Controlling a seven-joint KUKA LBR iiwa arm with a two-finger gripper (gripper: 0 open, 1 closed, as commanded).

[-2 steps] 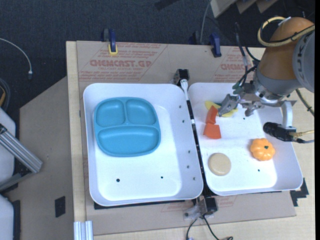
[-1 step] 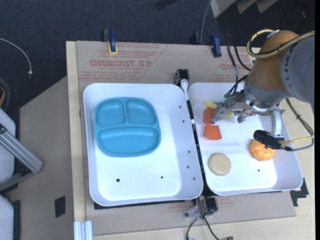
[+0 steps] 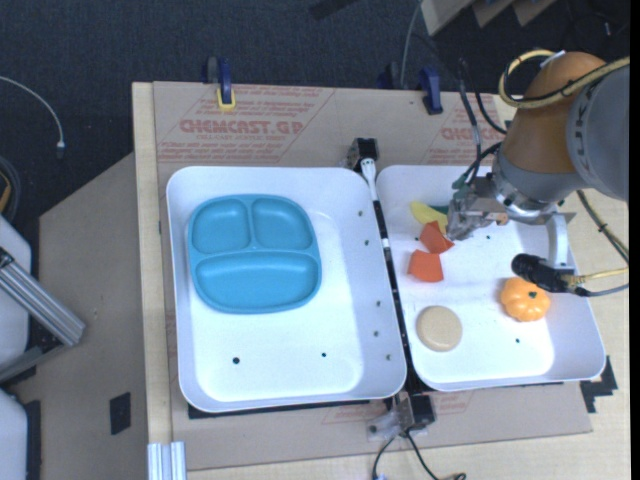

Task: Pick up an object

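Lying in the right bin (image 3: pixel 570 363) are the things on offer: a red piece (image 3: pixel 434 236) toward that bin's ten o'clock, with a second red-orange block (image 3: pixel 426 266) just beside it at its seven o'clock; a yellow piece (image 3: pixel 428 212) sits at the first red piece's twelve o'clock, partly tucked behind it; a round tan disc (image 3: pixel 439 328) rests toward the bin's seven o'clock; a small orange pumpkin (image 3: pixel 525 300) sits toward four o'clock, near a black part of the arm. The gripper (image 3: pixel 463 218) hangs directly at the red piece's two o'clock, close above it and the yellow piece; whether anything lies between its parts, or how they are set, I cannot tell from this slant. The arm (image 3: pixel 560 118) comes in from the bin's one o'clock. The left bin (image 3: pixel 300 368) holds a blue divided plate (image 3: pixel 255 252) toward its ten o'clock.
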